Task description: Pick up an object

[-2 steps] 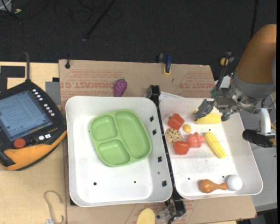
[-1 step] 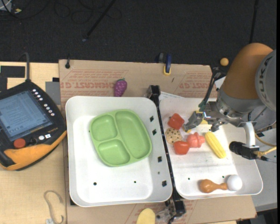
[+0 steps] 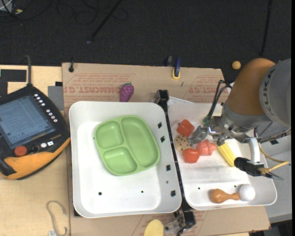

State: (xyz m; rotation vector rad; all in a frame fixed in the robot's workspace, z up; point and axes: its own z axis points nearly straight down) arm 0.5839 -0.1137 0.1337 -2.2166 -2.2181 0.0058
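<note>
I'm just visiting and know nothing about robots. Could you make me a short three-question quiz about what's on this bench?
1. True or false: the green plate lies in the left bin.
2. Which toy lies nearest the gripper? A) the corn cob B) the pink toy C) the white ball
3. Fill in: the purple toy lies on the ______, outside both bins.

Key
1. True; the plate has three compartments.
2. B. It lies just below the gripper in the right bin, beside two red toys.
3. Cardboard, behind the left bin.
</note>
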